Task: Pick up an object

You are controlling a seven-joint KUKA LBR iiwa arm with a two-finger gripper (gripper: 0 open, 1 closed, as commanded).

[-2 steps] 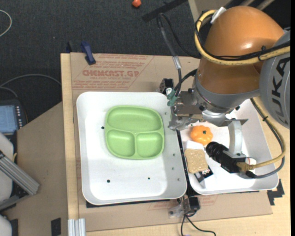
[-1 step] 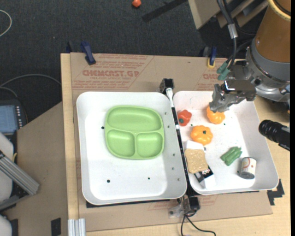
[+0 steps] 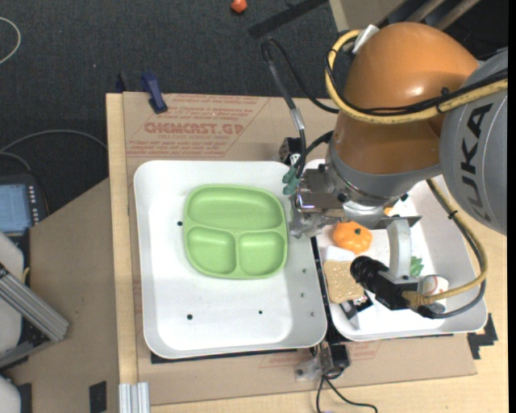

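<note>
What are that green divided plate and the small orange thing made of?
The green plate looks like moulded plastic, matte with a soft sheen on its ridges. The orange thing seems to be smooth plastic or rubber, judging by its even colour; unsure.

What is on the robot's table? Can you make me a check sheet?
surface: brown board with left bin and right bin, both white.
job's things: green plate in left bin; orange pumpkin and tan square in right bin.
clutter: blue clip at board's far edge.
tool: over right bin, just above the pumpkin.
cables: black cable running to the arm; black wires at board's front edge.
surroundings: dark floor; orange bit on it.
</note>
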